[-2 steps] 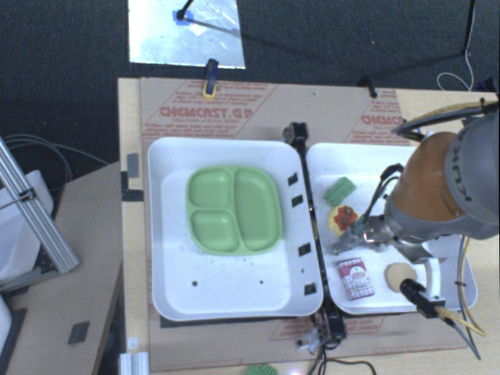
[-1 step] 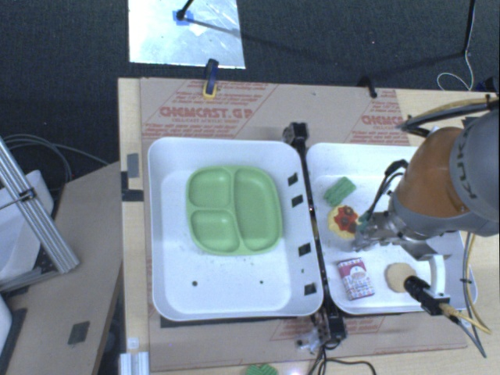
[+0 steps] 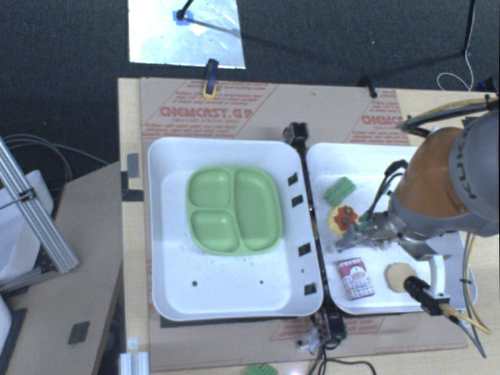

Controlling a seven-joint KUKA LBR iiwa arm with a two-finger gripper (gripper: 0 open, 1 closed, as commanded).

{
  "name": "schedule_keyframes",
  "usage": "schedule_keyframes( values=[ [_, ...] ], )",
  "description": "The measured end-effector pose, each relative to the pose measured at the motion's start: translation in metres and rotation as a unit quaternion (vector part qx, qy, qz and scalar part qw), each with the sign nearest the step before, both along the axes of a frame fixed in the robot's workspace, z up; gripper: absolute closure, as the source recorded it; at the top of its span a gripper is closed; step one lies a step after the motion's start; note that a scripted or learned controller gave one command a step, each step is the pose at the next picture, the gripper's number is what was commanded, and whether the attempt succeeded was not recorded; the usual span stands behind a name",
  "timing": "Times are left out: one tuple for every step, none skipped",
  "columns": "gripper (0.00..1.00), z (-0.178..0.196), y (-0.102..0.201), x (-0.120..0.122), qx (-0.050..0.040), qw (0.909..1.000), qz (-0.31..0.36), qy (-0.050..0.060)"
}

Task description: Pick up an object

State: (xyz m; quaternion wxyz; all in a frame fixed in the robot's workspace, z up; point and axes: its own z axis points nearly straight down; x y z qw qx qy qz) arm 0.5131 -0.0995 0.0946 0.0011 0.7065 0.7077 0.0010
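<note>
A green divided plate lies mid-way in the left white bin. At twelve o'clock, a yellow-and-blue clamp grips the tabletop edge below a shiny sheet.

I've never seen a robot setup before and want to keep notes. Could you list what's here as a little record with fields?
Left bin: shallow white bin holding a light green divided plastic plate
Right bin: green ridged block, red and yellow toy, small red and white carton, tan round piece
Arm: grey, orange band, reaching into right bin
Tool: tool beside the toy; grip unclear
</note>
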Motion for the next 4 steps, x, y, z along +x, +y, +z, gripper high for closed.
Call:
schedule_keyframes(
  values=[
    [1.00, 0.011, 0.000, 0.001, 0.0002, 1.0000, 0.000, -0.001],
    [1.00, 0.024, -0.008, -0.010, 0.0002, 1.0000, 0.000, 0.001],
    [1.00, 0.007, 0.018, -0.021, -0.0001, 1.0000, 0.001, 0.000],
    [0.00, 0.007, 0.017, -0.021, 0.0002, 1.0000, 0.000, 0.001]
  ],
)
